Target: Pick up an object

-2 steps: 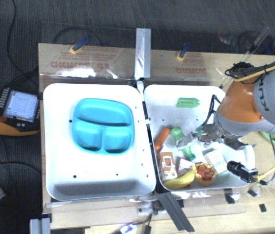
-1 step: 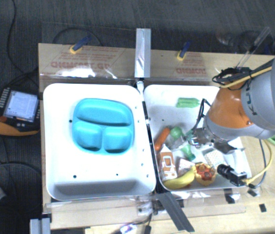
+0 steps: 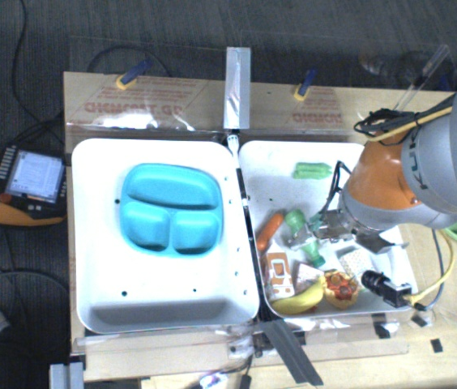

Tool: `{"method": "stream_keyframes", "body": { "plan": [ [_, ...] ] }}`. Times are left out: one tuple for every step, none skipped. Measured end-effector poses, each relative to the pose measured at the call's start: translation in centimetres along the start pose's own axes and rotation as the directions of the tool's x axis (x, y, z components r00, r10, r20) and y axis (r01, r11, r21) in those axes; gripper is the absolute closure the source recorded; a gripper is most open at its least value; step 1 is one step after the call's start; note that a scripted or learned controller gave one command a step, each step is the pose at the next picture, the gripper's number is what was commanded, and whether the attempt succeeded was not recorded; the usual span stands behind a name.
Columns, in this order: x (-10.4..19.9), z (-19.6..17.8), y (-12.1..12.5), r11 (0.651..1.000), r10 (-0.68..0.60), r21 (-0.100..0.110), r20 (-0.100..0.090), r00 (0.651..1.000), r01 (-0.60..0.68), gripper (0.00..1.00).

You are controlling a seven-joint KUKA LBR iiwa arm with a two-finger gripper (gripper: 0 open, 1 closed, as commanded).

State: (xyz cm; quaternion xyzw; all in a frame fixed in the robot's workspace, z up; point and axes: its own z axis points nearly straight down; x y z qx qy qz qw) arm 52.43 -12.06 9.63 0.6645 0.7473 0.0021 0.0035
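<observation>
The arm [image 3: 423, 168] reached in from the right, its gripper [image 3: 316, 232] low over the right bin [image 3: 326, 154]; its state could not be told. The left bin [image 3: 91, 282] held a blue tray [image 3: 170, 207]. Banana [image 3: 300, 299], carrot [image 3: 269, 229] and green pieces [image 3: 311, 169] crowded the gripper.

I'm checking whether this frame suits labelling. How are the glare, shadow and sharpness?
Camera view: even lighting, mildly soft throughout; glare on the clear sheet behind the bins; the left bin is bright white, nearly blown out; soft shadow under the arm darkens the clutter by the end effector; the banana reads clearly.
</observation>
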Motion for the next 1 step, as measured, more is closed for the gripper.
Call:
{"method": "stream_keyframes", "body": {
  "plan": [
    [4.02, -11.64, -0.1, 0.998, 0.066, 0.014, -0.001, 0.998, -0.066, 1.0]
  ]
}}
